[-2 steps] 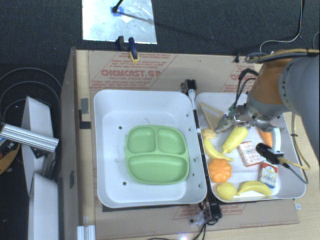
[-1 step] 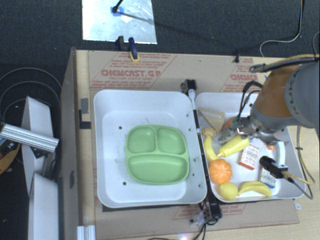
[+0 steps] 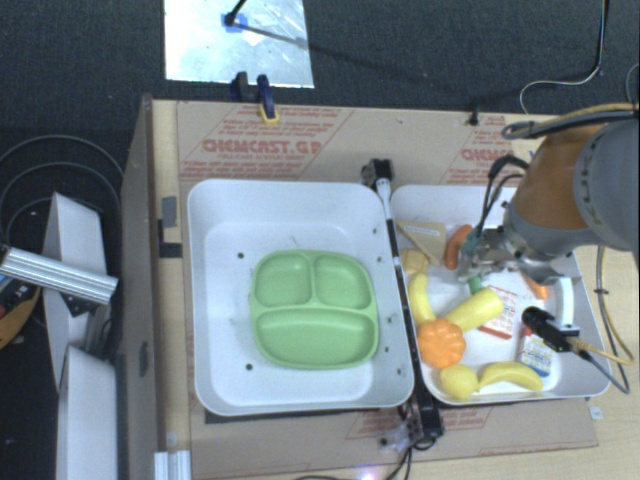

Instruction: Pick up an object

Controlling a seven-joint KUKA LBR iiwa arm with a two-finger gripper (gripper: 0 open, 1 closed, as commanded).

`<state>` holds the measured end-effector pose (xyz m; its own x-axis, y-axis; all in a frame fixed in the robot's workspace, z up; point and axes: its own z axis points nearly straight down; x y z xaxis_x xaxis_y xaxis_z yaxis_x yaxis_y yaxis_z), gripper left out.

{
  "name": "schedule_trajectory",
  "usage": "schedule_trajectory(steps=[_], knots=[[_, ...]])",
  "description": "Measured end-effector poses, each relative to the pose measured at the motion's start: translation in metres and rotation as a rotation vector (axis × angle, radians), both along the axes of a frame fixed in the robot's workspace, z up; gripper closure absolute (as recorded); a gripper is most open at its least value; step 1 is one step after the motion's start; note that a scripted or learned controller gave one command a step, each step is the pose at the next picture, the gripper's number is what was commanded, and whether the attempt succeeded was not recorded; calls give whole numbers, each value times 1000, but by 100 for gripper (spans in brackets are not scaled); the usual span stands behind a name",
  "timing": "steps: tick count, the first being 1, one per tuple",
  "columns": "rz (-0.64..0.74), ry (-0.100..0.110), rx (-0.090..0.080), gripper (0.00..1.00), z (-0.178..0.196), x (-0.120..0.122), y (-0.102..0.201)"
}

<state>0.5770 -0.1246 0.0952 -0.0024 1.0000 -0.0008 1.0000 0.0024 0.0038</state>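
The arm comes in from the right and bends down into the right bin [image 3: 590, 393], its orange band sitting just above the wrist. The hand [image 3: 478, 273] is low among the toy food, close over the upper end of a yellow corn-like piece [image 3: 474, 309] that lies at a slant across the middle of the bin. From where I stand I cannot tell whether anything is caught in it; the wrist and its cables cover that part.

The likely pick is that yellow piece, since it lies directly under the hand. Around it the toys are crowded: a banana [image 3: 420, 296] along the bin's left wall, an orange pumpkin [image 3: 441, 342] just below it, a lemon [image 3: 458, 381] and a second banana [image 3: 510, 375] at the near edge, and an orange-red piece [image 3: 456, 247] up beside the wrist. Packed this tightly, a grasp could easily nudge a neighbour instead.

The left bin [image 3: 215, 298] carries a green divided plate [image 3: 314, 308] lying flat in its middle, well apart from the action, probably waiting as the place to drop things.
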Motion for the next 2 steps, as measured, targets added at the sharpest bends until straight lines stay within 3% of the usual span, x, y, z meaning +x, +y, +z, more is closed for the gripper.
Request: schedule_trajectory(steps=[1, 2], knots=[[0, 0, 0, 0, 0, 0, 0], [-3, 6, 2, 0, -12, -42, 3]])
